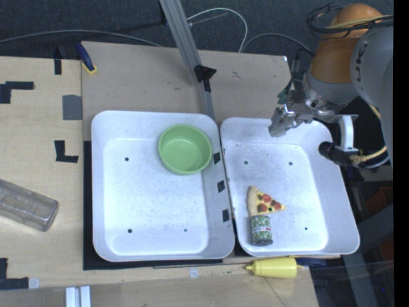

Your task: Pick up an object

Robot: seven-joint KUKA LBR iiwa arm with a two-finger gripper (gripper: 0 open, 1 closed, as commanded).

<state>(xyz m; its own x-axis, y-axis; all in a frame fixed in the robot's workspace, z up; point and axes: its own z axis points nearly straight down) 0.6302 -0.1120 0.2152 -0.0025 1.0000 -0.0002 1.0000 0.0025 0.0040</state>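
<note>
Claw (279, 128) over back edge of right bin (332, 235), nothing seen between its fingers

Arm enters from right, orange band above wrist; claw tip sits at the far rim of the right bin, whether spread or pressed together cannot tell. Pizza slice (262, 201) lies near bin's front left, a small can (261, 229) touching its near end. Green bowl (185, 149) upright at back of left bin (115, 235). Yellow bottle (276, 267) on surface just beyond right bin's front rim. Clear plastic cylinder (24, 204) lies far left
</note>
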